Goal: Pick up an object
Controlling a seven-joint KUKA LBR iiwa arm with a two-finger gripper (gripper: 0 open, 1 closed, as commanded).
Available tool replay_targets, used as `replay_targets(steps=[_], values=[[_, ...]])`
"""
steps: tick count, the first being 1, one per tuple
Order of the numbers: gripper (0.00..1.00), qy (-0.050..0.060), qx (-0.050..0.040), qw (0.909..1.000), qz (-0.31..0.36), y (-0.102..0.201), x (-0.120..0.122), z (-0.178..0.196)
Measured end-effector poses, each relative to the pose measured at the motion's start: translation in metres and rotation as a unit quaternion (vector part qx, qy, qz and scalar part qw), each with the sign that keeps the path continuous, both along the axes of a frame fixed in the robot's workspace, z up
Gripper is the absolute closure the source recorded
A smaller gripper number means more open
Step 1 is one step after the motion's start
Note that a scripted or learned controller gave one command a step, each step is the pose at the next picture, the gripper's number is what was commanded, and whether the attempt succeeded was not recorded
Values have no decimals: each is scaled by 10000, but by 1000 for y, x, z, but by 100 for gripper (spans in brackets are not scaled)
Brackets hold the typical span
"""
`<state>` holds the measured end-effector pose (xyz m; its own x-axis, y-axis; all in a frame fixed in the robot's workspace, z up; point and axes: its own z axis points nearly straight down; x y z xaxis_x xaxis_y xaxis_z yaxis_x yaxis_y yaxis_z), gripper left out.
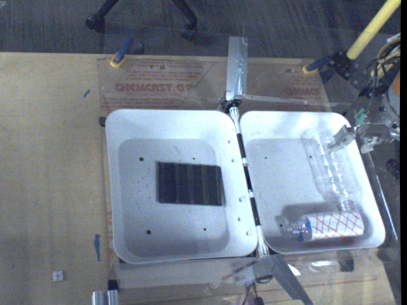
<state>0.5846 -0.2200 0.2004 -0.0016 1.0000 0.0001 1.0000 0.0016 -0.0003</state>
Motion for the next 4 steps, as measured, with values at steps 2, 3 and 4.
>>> replay_targets(steps=[2,3,4], values=[[0,-12,-12,9984,-559,32,21,-109],[0,-62,-28,9914,1307,15,-33,-111],[0,142,14,9903,1384,28,22,-113]])
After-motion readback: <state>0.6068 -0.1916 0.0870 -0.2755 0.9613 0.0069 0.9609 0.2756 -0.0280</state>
